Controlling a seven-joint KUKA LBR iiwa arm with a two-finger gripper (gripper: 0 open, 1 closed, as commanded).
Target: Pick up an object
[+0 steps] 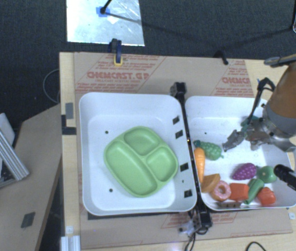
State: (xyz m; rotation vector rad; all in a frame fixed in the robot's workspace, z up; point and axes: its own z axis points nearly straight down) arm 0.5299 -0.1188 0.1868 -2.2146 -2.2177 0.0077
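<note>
Brown board covers the counter [153, 69], and two white bins stand on it side by side. The left bin [93, 140] holds a green plate [140, 161] with three compartments. The right bin [210, 114] holds the toys, all gathered near its front edge: a carrot [199, 162] along the left wall, broccoli [210, 150] just behind it, a donut [221, 191], purple grapes [245, 170], a green pepper [260, 178] and some red and orange pieces close together at the front.

The arm [294, 101] reaches in from the right side of the counter, and the gripper [235, 138] hangs over the middle of the right bin, a little behind and to the right of the broccoli. Whether its fingers are apart or together, I cannot tell; nothing is seen between them.

For a good pick, I think the broccoli or the grapes are the best choice, because each lies a bit apart from its neighbours. The gripper should come straight down over the middle of the toy, with free space on both sides. The crowded front pieces look risky.
</note>
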